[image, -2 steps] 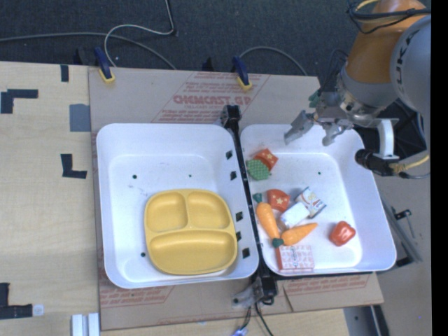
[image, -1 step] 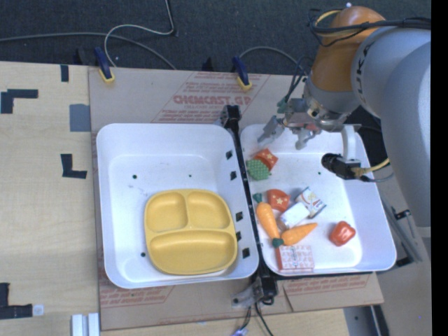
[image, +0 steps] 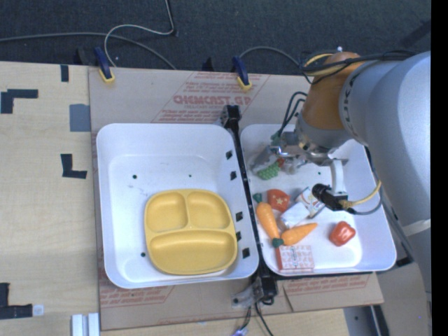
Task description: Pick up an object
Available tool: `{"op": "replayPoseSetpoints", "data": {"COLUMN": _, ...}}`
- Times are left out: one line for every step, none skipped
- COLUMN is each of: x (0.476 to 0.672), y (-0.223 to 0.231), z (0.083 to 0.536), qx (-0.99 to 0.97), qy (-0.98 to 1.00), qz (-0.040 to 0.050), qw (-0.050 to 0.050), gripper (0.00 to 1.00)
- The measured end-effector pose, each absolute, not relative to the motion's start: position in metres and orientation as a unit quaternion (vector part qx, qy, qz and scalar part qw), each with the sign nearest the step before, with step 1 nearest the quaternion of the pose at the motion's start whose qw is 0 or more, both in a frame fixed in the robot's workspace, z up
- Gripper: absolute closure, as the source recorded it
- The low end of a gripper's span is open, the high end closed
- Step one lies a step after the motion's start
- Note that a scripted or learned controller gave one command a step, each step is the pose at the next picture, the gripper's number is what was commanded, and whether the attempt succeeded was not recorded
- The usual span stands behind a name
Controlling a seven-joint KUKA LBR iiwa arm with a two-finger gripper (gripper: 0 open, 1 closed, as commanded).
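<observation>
Arm reaching down into the right bin, over the toy food.

In the camera view, the gripper is hanging low at the upper left of the right bin, just over a small green object; whether it is wide, narrow or holding anything, I cannot tell. Lower down are lying two orange carrots, a red tomato, a red pepper and a patterned box. The left bin is holding a yellow divided plate. The risk: the green piece is sitting near the bin wall, so the pincer may be grazing the wall or closing on nothing.
</observation>
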State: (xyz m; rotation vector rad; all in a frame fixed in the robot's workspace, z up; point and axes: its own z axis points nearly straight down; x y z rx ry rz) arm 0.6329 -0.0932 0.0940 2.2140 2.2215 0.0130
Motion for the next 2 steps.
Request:
{"op": "replayPoseSetpoints", "data": {"x": 0.664, "y": -0.096, "z": 0.085, "qx": 0.706, "qy": 0.708, "qz": 0.0004, "qw": 0.001, "gripper": 0.0}}
{"op": "replayPoseSetpoints", "data": {"x": 0.665, "y": -0.095, "z": 0.096, "qx": 0.706, "qy": 0.709, "qz": 0.001, "qw": 0.001, "gripper": 1.0}}
